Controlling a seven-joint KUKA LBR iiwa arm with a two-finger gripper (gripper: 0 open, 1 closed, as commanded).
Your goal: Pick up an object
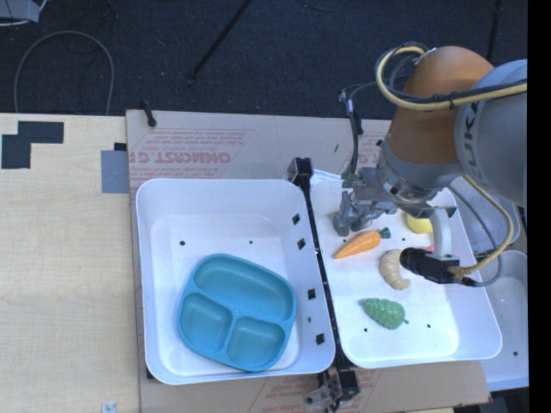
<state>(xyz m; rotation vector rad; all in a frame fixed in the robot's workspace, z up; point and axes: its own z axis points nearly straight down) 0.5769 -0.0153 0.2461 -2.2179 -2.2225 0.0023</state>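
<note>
The jaws (348, 219) hang over the upper left part of the right bin (482, 338), near the divider between the bins. Whether they stand open or closed cannot be told: the grey fingers merge into one dark mass from this angle. Nothing is seen between them. Their tips sit just above the thick end of the carrot (358, 244); contact cannot be confirmed.

The carrot lies tilted in the right bin, green stub pointing right. To its right lies a pale curved piece (394, 269), touching or just beside a black cable fitting (428, 265). A green leafy piece (383, 311) lies apart, lower in the bin. A yellow item (419, 224) is mostly hidden behind the wrist; its kind cannot be made out.

The left bin (155, 231) holds a blue tray (235, 311) with three compartments, at its lower middle.

The arm (448, 101) is cut off at the right edge and covers the right bin's upper corner.
</note>
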